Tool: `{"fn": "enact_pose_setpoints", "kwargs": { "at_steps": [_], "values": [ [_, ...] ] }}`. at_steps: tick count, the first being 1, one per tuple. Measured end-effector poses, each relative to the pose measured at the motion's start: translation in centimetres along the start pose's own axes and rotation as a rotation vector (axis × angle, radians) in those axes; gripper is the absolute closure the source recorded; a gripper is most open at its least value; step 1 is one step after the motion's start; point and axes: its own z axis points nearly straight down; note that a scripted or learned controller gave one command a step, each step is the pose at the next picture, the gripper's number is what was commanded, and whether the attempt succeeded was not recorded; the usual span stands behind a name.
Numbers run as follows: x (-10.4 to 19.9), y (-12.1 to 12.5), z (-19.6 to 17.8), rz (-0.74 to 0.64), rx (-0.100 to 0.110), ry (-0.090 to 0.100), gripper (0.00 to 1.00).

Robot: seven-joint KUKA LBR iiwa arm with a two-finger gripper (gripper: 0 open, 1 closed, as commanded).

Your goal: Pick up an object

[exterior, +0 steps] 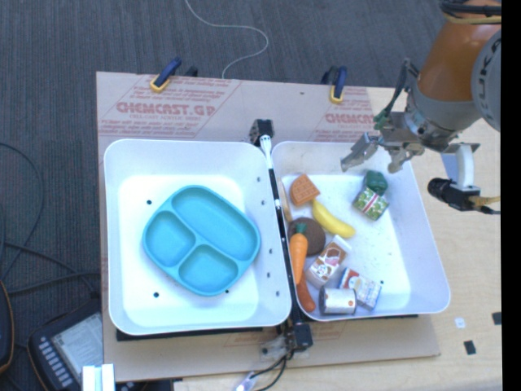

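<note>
The jaws (pixel 377 155) stand spread apart with nothing between them, one finger (pixel 356 155) reaching out left over the back of the right bin (pixel 423 226), the other pointing down just above a green-topped carton (pixel 372 195). That carton lies tilted near the bin's back right, close under the jaws but not held. Left of it a banana (pixel 334 218) lies slantwise in the middle of the bin, and beyond that an orange waffle-like piece (pixel 304 190) sits near the back left corner. A dark brown round thing (pixel 307 231) rests just under the waffle, touching the top of a carrot (pixel 299 261) that runs down along the bin's left wall. Beside the carrot lies a small red and white box (pixel 328 265), and at the front a can (pixel 338 301) on its side and another small carton (pixel 364 287) are bunched together. Behind the jaws the arm (pixel 456 63) rises to the upper right, orange band over grey wrist. The left bin (pixel 122 218) touches the right one along its side and holds a blue divided plate (pixel 201 239) with three compartments, lying roughly in the middle. Both bins rest on a cardboard sheet (pixel 163 108) printed in red, clipped at its far edge by two clamps (pixel 166 73) with yellow and blue handles. The surface (pixel 468 316) to the right is pale wood, and a thin white cable (pixel 220 23) loops over dark carpet beyond.
</note>
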Motion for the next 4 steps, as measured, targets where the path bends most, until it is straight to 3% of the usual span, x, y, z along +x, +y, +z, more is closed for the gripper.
{"fn": "enact_pose_setpoints", "kwargs": {
  "at_steps": [1,2,3,4],
  "values": [
    [0.7,-2.0,14.5,0.001,-0.001,0.000,0.00],
    [0.7,-2.0,13.5,0.002,-0.001,-0.001,1.00],
    [11.2,-5.2,2.7,-0.002,-0.002,0.001,1.00],
    [16.2,-11.6,5.6,0.000,0.003,0.000,1.00]
  ]
}}
